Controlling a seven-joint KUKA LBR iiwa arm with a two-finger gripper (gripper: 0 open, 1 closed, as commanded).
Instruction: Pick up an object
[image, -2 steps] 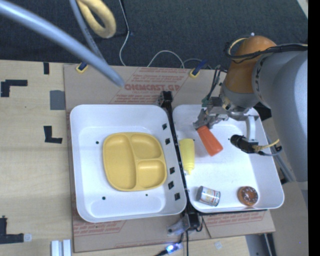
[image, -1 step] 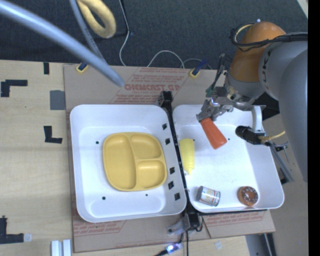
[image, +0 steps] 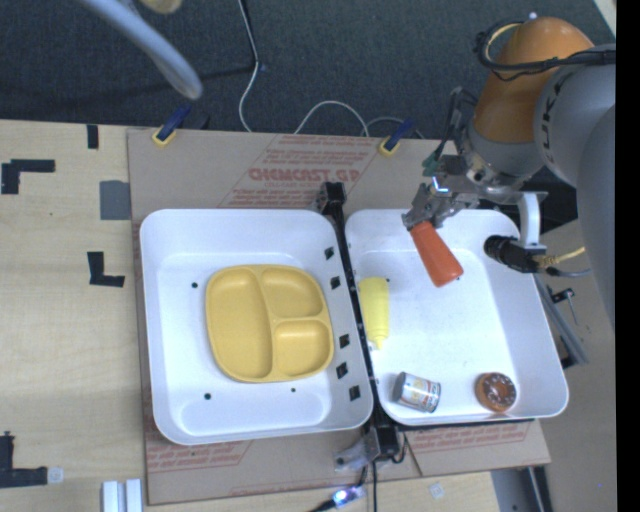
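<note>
Gripper first: it hangs over the far part of the right bin, and its two fingers are pinched on the top end of an orange carrot. That carrot tilts, with its low end pointing at the bin floor. I cannot tell if the low end touches the floor or hangs just above it.

Nearest to us, in the right bin's front part, a small can lies on its side. Just beside it, toward the front right corner, sits a brown donut. Can and donut are close but apart.

Farther back, a yellow banana lies along the right bin's left wall, next to the black strip where the two bins meet.

Left bin holds one thing: a yellow plate with three sections, lying flat near the middle.

Both bins rest on a brown board. Behind it, at the far right, the arm with its orange band reaches down to the carrot.
</note>
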